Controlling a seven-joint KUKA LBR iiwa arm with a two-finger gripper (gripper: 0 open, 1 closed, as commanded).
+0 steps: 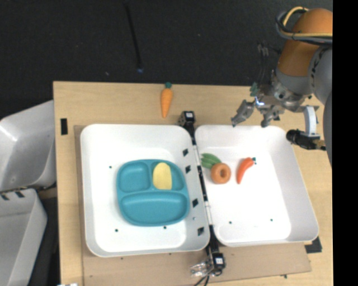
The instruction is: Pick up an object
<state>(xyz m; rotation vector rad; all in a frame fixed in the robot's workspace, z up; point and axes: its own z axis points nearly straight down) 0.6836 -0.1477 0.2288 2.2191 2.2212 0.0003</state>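
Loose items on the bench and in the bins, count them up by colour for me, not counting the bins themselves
Orange: 3, a carrot on the bench, a doughnut-shaped ring and a chilli-shaped piece
Yellow: 1, the oval piece in the tray
Green: 1, the piece beside the ring
Blue: 1, the divided tray
Total: 6

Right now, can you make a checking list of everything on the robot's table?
Surface: wooden bench bearing left bin and right bin.
Job's things: right bin holds orange ring, green piece, red-orange chili; left bin holds blue tray with yellow piece in one compartment.
Clutter: toy carrot on bench behind bins.
Grippers: gripper open, above right bin's far edge, holding nothing.
Cables: yellow cable at arm's top.
Surroundings: white container at left.
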